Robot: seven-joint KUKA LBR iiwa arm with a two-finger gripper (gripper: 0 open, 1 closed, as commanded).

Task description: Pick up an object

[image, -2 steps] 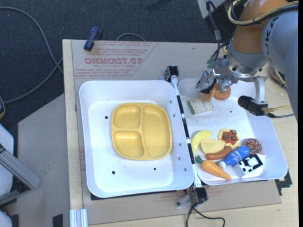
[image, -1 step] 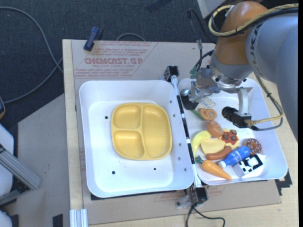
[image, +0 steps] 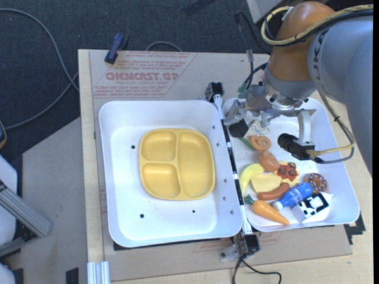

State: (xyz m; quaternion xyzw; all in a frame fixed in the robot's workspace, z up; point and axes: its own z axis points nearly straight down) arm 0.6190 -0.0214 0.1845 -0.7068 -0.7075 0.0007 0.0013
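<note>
The right bin (image: 346, 185) holds a pile of toy foods: a small pretzel (image: 259, 142), a brown sausage (image: 267, 160), a banana (image: 248, 175), a cheese wedge (image: 264, 184), a carrot (image: 270, 212), a blue bottle (image: 294, 195) and a sprinkled doughnut (image: 315, 182). My gripper (image: 249, 120) hangs low over the bin's far left corner, just above and left of the pretzel. The wrist hides what lies directly beneath it. Nothing shows in its grasp.
The left bin (image: 118, 158) holds a yellow divided plate (image: 176, 163). A black-and-white checkered piece (image: 312, 206) lies at the right bin's near edge. A black cable fitting (image: 294, 145) trails right of the gripper. The divider wall (image: 230, 158) runs close beside the gripper.
</note>
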